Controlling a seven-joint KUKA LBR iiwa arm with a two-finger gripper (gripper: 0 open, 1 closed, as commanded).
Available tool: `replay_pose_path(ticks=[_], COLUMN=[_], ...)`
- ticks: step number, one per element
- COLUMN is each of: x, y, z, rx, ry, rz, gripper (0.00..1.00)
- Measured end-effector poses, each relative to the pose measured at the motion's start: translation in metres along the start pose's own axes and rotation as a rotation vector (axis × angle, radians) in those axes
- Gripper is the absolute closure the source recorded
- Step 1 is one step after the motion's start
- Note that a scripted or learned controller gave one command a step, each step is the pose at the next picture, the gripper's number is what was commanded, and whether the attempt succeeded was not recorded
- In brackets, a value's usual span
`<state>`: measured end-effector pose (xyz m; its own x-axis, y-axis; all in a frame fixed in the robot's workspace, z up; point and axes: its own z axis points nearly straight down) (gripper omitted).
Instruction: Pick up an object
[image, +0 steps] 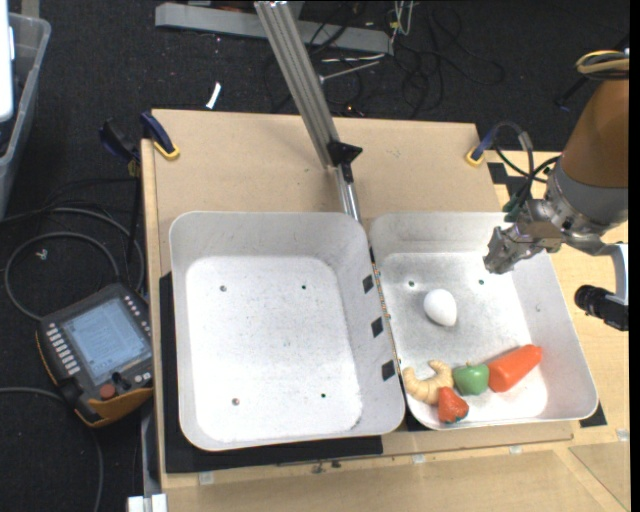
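We see the grey arm with its orange band reaching in from the right, its end effector (499, 257) poised over the far right part of the right shallow white bin (560, 330). We cannot tell its state at this angle, and nothing shows in its grasp.

Contents of the right bin: a white egg-shaped object (440, 307) lies near the middle, apart from the rest. Along the near edge, clustered together, we note an orange carrot-shaped toy (514, 366), a green round toy (471, 379) just left of it, a small red toy (452, 405) nearer still, and a tan knobbly piece (426, 380) at the left end.

The left shallow white bin (190, 300) sits beside it on the tan wooden table (260, 160). A teach pendant with a lit screen (95, 345) lies on the floor, far left.
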<state>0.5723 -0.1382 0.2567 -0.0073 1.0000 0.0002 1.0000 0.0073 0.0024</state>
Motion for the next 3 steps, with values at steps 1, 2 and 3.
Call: replay_pose_path(ticks=[1,2,3], x=[0.046,0.092,0.139], y=[0.02,0.04,0.043], z=[-0.003,-0.003,0.003], rx=[0.0,0.0,0.004], ry=[0.001,0.001,0.001], rz=[0.0,0.0,0.0], gripper=[1.0,1.0,1.0])
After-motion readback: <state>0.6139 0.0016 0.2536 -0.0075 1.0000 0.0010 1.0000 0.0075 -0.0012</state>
